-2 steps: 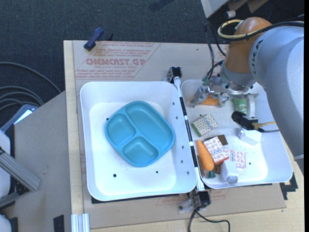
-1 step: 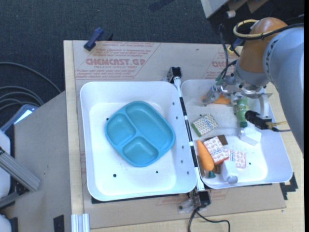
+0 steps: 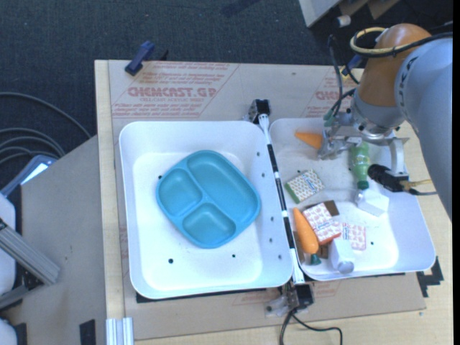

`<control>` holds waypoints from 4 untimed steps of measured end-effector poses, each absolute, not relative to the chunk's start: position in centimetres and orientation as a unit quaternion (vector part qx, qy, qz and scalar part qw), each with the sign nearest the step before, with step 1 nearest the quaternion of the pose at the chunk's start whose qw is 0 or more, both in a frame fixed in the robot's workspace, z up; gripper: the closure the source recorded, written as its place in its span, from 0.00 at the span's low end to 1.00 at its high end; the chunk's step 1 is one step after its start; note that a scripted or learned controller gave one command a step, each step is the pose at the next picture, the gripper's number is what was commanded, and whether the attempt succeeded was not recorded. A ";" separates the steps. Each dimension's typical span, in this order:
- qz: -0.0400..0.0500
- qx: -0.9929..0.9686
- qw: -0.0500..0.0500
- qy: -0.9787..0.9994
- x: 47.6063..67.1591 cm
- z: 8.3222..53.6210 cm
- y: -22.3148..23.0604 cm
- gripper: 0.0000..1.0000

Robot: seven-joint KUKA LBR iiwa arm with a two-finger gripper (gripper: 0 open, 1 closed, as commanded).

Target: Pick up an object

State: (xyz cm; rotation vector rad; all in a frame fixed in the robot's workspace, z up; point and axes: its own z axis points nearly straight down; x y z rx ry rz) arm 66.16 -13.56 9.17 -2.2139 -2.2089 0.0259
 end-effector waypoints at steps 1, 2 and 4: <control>0.008 -0.708 0.006 -0.706 66.2 9.2 -13.5 0.00; 0.001 -0.707 0.001 -0.707 60.9 8.4 -15.2 0.00; -0.002 -0.706 0.004 -0.708 65.0 8.4 -21.4 0.00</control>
